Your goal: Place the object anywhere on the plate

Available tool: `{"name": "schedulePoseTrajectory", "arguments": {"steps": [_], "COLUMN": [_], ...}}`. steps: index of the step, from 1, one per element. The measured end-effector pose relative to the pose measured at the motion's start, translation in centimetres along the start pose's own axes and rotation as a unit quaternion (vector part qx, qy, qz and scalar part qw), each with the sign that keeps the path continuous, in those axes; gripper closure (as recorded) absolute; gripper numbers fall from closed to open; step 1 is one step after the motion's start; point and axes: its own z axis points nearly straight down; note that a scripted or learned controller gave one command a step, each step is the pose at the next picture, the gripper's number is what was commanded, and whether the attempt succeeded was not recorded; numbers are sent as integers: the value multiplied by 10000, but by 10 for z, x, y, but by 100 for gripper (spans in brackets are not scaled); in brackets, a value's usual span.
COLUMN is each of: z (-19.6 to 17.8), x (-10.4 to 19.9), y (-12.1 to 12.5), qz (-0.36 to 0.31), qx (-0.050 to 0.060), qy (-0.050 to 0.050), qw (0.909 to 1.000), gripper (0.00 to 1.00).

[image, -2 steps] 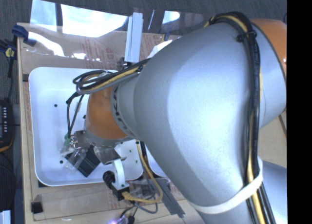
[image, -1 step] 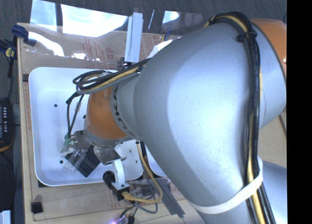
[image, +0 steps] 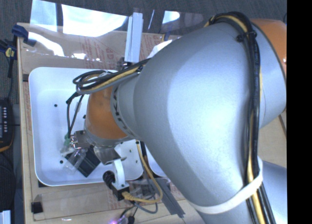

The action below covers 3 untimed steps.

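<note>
bulk of the grey arm hides the plate and most of the scene; the black two-finger gripper (image: 80, 162) sits low in the shallow white plastic bin (image: 41, 120). whether it is clenched or released i cannot tell. a small greenish, glinting bit (image: 66, 142) just beside it may be the object, probably light; too small to judge a hold.

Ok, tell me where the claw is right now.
The claw is low in the left white bin, near its front left corner, just below the arm's orange band.
</note>
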Motion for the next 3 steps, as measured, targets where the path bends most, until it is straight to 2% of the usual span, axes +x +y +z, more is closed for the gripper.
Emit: {"name": "schedulePoseTrajectory", "arguments": {"steps": [3], "z": [0], "x": [0], "y": [0], "qz": [0], "qx": [0], "qy": [0], "qw": [10000], "gripper": [0]}}
